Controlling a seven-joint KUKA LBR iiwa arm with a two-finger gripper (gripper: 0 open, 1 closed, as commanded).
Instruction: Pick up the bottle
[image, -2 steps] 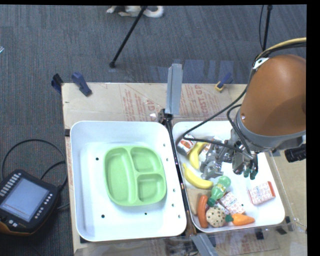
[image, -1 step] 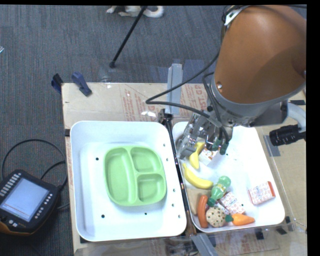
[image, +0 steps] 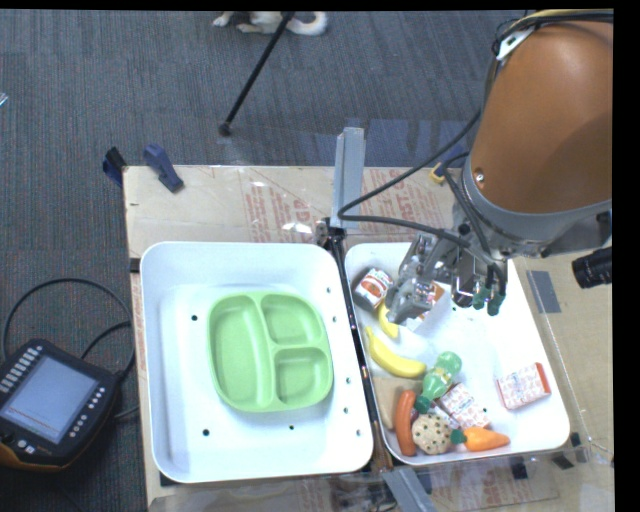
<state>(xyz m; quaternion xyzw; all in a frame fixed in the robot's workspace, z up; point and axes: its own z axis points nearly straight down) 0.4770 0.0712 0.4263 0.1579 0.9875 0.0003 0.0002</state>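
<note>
Green-capped bottle (image: 441, 377) lies near the right bin's (image: 530, 330) front edge beside the banana (image: 394, 358), while my jaws (image: 412, 292) hover toward the bin's back, their spread impossible to tell.

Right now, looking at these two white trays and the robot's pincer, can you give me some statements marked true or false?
1. The green divided plate lies in the left bin. True.
2. The banana lies in the left bin. False: it lies in the right bin.
3. The pincer is over the right bin. True.
4. The bottle with the green cap sits on the green plate. False: it lies in the right bin beside the banana.
</note>
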